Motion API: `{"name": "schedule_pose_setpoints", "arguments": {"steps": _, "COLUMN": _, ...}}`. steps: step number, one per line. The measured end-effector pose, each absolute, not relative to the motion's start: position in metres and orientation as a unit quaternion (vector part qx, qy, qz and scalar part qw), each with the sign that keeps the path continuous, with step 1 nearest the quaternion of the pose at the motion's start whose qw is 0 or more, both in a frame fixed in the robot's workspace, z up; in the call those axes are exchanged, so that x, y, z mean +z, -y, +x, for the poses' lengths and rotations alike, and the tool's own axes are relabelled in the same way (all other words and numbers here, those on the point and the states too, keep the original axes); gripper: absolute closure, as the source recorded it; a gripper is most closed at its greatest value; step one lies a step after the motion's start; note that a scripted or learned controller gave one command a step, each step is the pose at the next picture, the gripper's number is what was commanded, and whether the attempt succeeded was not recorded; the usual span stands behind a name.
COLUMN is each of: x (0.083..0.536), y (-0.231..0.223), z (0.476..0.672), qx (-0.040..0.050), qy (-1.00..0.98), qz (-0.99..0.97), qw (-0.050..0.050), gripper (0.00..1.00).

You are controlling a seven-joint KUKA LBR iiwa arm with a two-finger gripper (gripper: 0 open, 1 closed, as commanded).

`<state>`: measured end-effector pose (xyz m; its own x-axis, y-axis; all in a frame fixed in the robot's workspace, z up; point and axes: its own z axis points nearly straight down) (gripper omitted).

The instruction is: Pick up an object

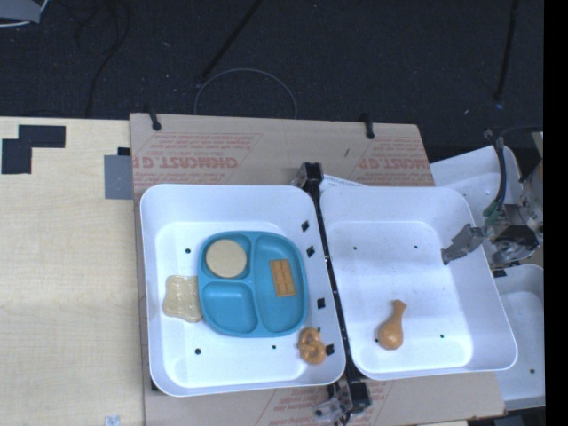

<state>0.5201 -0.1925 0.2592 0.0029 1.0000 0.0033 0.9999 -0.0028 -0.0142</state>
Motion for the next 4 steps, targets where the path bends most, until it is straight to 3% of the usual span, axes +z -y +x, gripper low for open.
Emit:
{"name": "schedule_pose_setpoints", "arguments": {"steps": 1, "x": 0.266, "y": 0.192, "z": 0.522, "qx": 0.0007, "qy": 0.707, "qz": -0.707, "qw": 0.002, "gripper": 0.00}}
{"name": "schedule_pose_setpoints", "arguments": {"steps": 4, "x": 0.088, "y": 0.181, "z": 0.518, "qx": 0.0017, "qy": 0.707, "qz": -0.707, "qw": 0.004, "gripper": 0.00}}
